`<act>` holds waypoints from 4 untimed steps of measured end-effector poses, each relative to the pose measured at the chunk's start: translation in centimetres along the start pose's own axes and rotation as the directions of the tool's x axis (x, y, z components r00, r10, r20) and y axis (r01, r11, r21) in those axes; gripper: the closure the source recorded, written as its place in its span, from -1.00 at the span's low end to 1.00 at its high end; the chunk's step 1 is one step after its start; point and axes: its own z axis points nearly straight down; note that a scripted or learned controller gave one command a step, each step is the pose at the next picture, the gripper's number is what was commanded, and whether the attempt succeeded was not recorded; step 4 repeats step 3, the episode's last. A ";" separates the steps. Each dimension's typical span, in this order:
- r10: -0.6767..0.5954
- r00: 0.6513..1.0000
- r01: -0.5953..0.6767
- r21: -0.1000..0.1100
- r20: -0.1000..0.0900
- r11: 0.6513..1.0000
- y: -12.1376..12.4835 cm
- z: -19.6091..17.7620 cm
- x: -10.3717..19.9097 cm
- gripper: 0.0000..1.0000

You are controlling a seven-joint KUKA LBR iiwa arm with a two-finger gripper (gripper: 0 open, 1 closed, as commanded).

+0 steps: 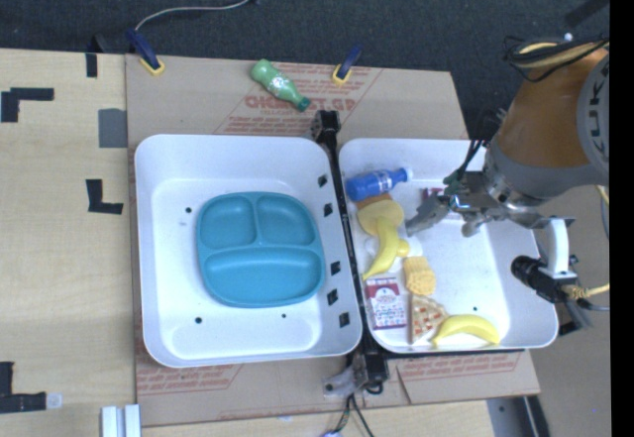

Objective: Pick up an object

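Camera view looks down on two white bins sitting side by side on a cardboard-covered surface [416,98]. Left bin [163,177] has a blue divided plate [261,249] lying flat in the middle of it.

Right bin [515,331] is where all the stuff is, mostly piled along its left wall: a blue bottle [376,183] lying on its side near the top, a yellow squash-looking thing [384,227] just below it, then a small yellow corn-like piece [420,276], a red and white carton [385,304] lying flat, a pizza slice [425,318] right beside the carton, and a banana [466,329] down near the bottom wall, next to the pizza.

Arm [555,128] comes in from the right, and the gripper [443,210] hangs over the upper middle of the right bin, just right of the squash thing and the bottle. Jaws look spread apart with nothing between them, as far as I can make out.

Outside the bins, a green bottle [278,85] lies on the cardboard above the left bin, with a blue and yellow clamp [146,51] at the corner.
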 end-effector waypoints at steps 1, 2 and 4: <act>-0.002 1.000 0.002 0.000 0.000 1.000 4.7 2.9 4.5 -1.00; 0.000 1.000 0.000 -0.007 0.002 1.000 3.8 12.5 1.1 -1.00; 0.001 1.000 -0.001 -0.013 0.003 1.000 4.0 11.3 1.0 1.00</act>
